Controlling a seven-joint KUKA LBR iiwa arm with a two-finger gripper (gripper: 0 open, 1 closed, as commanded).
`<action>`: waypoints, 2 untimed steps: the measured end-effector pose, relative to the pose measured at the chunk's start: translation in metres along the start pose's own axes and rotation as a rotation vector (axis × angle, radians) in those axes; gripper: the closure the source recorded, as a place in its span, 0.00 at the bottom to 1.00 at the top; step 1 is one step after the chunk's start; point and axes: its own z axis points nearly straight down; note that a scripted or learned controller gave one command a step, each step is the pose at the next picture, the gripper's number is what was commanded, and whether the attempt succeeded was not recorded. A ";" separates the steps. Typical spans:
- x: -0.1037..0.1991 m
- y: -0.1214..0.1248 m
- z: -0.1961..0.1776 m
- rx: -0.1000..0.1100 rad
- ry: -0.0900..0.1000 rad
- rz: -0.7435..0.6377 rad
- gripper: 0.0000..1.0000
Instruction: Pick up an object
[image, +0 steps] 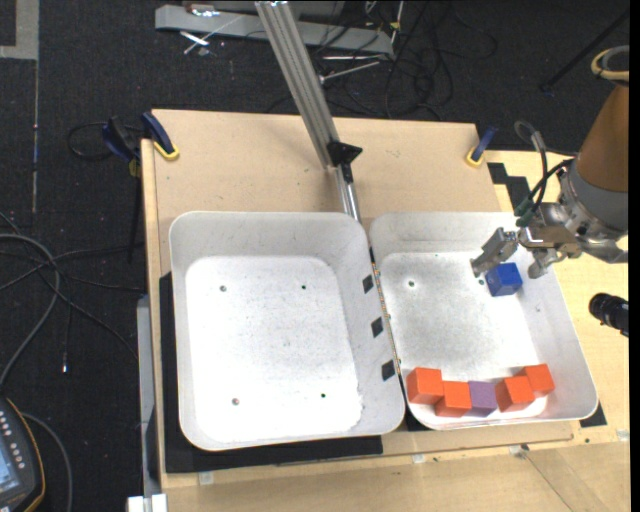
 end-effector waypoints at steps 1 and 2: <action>-0.051 -0.013 0.060 0.015 0.002 0.007 0.00; -0.082 0.057 0.115 0.007 -0.001 0.000 0.00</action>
